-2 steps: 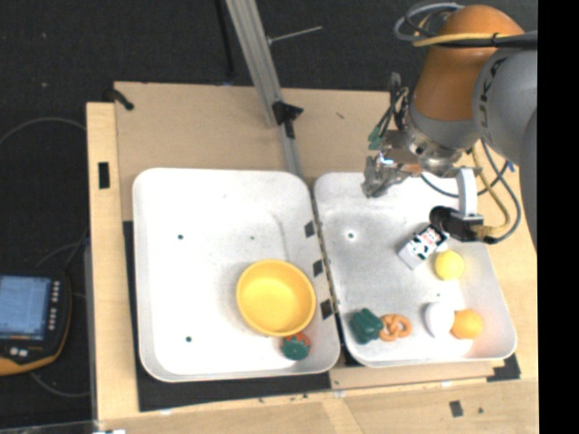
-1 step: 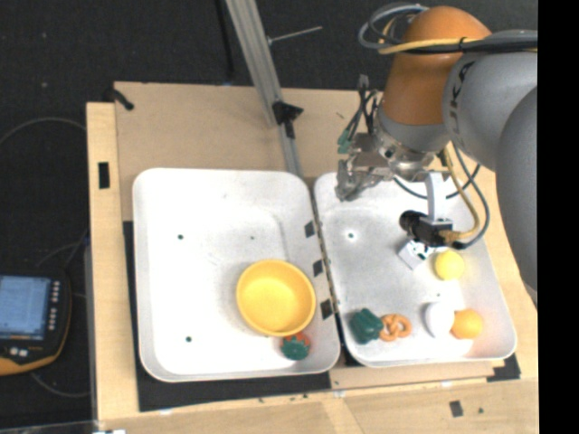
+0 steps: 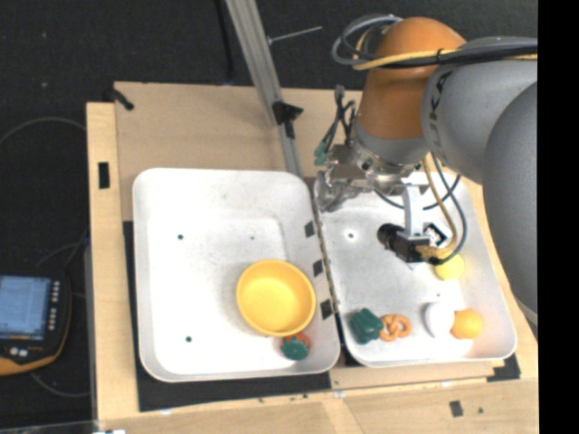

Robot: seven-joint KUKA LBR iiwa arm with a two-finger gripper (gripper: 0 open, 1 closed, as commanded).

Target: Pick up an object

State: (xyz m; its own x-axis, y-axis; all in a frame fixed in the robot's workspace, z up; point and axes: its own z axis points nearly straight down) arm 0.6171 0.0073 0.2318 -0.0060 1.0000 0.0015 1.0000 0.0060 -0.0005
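Note:
My gripper (image 3: 331, 191) hangs over the far left corner of the right bin (image 3: 362, 242), close to the divider between the bins, and nothing shows in its grasp. Along that bin's near edge lie a green toy (image 3: 365, 325), an orange pretzel-shaped piece (image 3: 395, 326), a white object (image 3: 438, 318) and an orange ball (image 3: 467, 324). A small yellow object (image 3: 449, 267) rests by the right wall. All of them lie well toward the near side from the gripper.
The left bin (image 3: 190, 233) holds a yellow bowl (image 3: 276, 297) near its front right corner, with a small green and red object (image 3: 296, 346) just in front of it. A slanted metal rail (image 3: 262, 70) rises behind the bins.

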